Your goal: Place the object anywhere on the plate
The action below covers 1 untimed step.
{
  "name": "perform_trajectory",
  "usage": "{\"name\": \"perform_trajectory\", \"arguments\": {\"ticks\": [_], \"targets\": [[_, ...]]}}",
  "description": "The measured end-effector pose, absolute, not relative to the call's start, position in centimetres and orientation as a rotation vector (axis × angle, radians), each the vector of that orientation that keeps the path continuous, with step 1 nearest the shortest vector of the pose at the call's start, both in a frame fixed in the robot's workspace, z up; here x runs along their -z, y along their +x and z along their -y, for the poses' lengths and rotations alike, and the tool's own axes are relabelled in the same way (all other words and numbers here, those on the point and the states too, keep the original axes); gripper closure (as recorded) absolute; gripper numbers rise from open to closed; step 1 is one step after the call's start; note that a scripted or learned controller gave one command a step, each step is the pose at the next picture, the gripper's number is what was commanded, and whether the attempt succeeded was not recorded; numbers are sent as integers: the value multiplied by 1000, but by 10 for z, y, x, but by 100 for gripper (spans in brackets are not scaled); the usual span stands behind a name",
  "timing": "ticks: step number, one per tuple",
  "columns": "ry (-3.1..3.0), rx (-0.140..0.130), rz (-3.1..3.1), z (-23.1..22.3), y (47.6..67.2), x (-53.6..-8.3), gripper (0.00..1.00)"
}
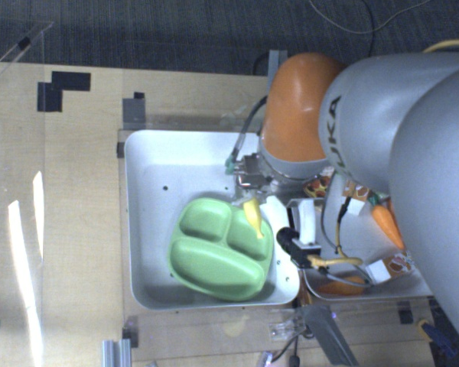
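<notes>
A green sectioned plate (218, 249) lies in the left white bin (153, 205), toward its front right. A yellow banana-like object (253, 217) hangs over the plate's upper right compartment, just below my gripper (250, 195). The object's top end sits at the gripper's tips, and its lower end points down at the plate. The grey arm with its orange band (298, 105) covers the gripper from above, so the fingers themselves are hidden.
The right bin (367, 285) is mostly under the arm. In it lie an orange carrot (386, 224), a small printed packet (394, 266) and an orange item (336, 285). Black cable (291, 247) loops beside the plate's right rim.
</notes>
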<state>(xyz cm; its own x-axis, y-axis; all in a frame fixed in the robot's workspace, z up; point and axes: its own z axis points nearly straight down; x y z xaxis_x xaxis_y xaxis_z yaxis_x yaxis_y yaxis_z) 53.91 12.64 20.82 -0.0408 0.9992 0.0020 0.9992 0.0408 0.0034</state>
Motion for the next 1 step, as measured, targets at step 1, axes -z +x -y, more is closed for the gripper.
{"name": "perform_trajectory", "arguments": {"ticks": [1], "targets": [[2018, -6, -2404, -57, 537, -185, 100]]}}
